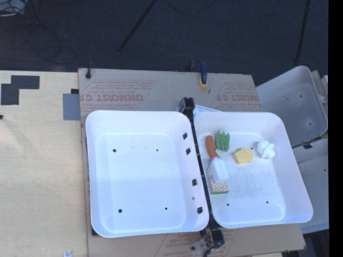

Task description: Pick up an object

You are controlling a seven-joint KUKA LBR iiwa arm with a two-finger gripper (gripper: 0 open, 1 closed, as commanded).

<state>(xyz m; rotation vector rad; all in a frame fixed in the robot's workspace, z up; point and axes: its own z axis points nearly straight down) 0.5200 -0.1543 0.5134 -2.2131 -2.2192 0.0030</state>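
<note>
Two white bins side by side, right bin [289,197] holding orange sausage [211,145], green block [222,140], yellow piece [243,155]

- orange sausage-shaped piece [211,146]: lies lengthwise in the right bin [289,197], close to the bin's left wall
- green ridged block [222,140]: just right of the orange piece, nearer the bin's far wall
- yellow wedge [243,155]: flat on the bin floor, near its middle
- white knobbly lump [265,149]: just right of the wedge
- white cylinder [218,170]: below the orange piece, touching its lower end
- tan waffle-patterned piece [218,186]: partly under the cylinder, by the left wall
</note>
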